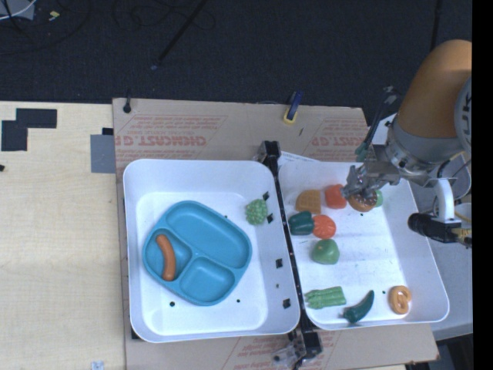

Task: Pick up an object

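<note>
One small round orange-and-green toy [364, 201] sits directly under the tool [360, 189]; its grip state I cannot tell.

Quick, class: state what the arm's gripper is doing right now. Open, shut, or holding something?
Gripper: low over the right bin, right at a small orange-and-green toy. Open, shut or gripping: cannot be told from this view.
</note>
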Motion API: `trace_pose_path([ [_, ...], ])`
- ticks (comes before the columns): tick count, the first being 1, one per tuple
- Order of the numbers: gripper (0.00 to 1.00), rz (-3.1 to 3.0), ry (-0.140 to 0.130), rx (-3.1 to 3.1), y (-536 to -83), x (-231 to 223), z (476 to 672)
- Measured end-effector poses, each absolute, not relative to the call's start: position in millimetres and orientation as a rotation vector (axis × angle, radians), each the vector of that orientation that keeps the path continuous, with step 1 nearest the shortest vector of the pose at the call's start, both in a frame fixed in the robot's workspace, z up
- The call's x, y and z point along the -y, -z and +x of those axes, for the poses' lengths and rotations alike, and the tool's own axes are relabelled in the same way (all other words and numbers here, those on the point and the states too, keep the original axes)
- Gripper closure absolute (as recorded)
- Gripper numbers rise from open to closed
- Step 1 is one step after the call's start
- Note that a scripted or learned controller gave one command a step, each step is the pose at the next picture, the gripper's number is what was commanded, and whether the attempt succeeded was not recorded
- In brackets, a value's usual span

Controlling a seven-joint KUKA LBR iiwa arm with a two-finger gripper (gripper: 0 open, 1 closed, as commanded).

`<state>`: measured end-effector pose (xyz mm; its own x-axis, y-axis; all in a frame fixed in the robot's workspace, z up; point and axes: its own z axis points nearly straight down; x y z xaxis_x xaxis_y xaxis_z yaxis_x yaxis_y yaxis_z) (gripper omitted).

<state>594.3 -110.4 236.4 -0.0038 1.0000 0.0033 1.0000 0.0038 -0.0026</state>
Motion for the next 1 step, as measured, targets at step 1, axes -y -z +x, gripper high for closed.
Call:
trace_pose_path([
  [1,1.0,-2.214,-0.001,2.222,-242.1,61.7,565.2],
])
